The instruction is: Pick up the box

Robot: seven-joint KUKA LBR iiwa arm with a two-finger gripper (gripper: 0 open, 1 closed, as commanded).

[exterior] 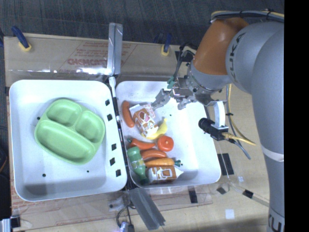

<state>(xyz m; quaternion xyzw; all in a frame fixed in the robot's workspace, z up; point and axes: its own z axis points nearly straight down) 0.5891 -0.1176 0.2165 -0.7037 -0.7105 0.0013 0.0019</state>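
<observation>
A small white and orange printed box [144,120] lies tilted in the right bin [203,153], near its left wall. A banana [161,128] leans against the box's right side. My gripper [171,101] hangs over the upper middle of that bin, just up and to the right of the box. Its two fingers are spread apart, open, with nothing between them. The left fingertip [159,99] is a short way above the box's upper right corner, apart from it.
The right bin also holds a sausage [127,113], a tomato [165,143], carrots [153,154], a green pepper [134,157] and an orange carton [161,174] at the front. The left bin [29,178] holds a green divided plate [70,130]. A metal divider [115,50] stands between the bins.
</observation>
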